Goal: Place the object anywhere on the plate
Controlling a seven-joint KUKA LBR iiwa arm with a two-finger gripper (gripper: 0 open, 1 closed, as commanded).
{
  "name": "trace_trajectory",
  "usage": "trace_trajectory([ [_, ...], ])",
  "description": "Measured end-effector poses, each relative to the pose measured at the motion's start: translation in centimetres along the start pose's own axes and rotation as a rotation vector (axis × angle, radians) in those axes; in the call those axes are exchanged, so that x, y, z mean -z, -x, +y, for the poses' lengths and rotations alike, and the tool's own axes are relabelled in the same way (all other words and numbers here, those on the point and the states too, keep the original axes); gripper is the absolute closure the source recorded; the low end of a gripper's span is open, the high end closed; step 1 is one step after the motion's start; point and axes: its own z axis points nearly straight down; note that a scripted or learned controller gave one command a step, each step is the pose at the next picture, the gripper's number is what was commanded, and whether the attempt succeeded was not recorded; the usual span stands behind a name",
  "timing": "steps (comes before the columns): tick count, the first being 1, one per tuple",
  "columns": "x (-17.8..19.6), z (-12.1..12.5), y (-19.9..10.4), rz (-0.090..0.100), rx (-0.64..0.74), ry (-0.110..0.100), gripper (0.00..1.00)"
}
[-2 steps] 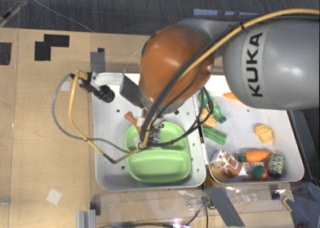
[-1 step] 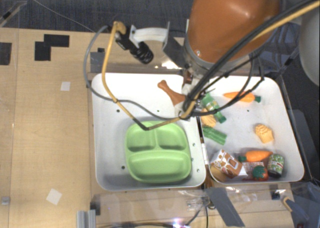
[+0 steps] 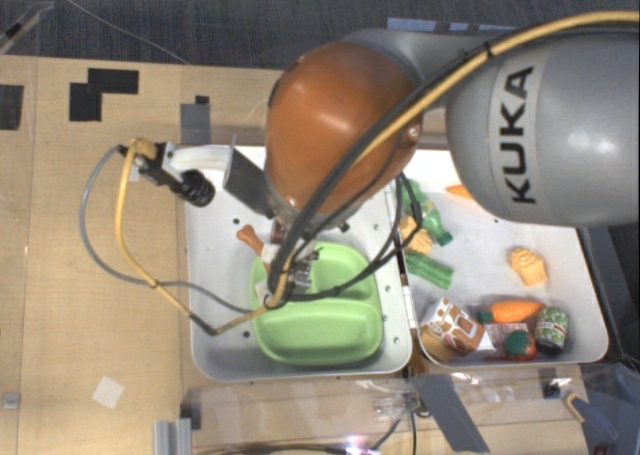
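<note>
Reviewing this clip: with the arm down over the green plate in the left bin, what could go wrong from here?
1. The arm's orange band hides the end effector above the light green square plastic plate, so whether anything is carried cannot be judged; a release might drop nothing.
2. The small orange-brown toy piece lies just off the plate's edge on the left white bin; a descent could knock it.
3. The yellow and black cables drape across the plate and may snag.
</note>
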Motion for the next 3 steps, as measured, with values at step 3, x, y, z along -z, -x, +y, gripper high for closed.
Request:
trace_trajectory([
  [3,2.3,6.0,-4.1,0.010,-0.018,-0.001,1.00],
])
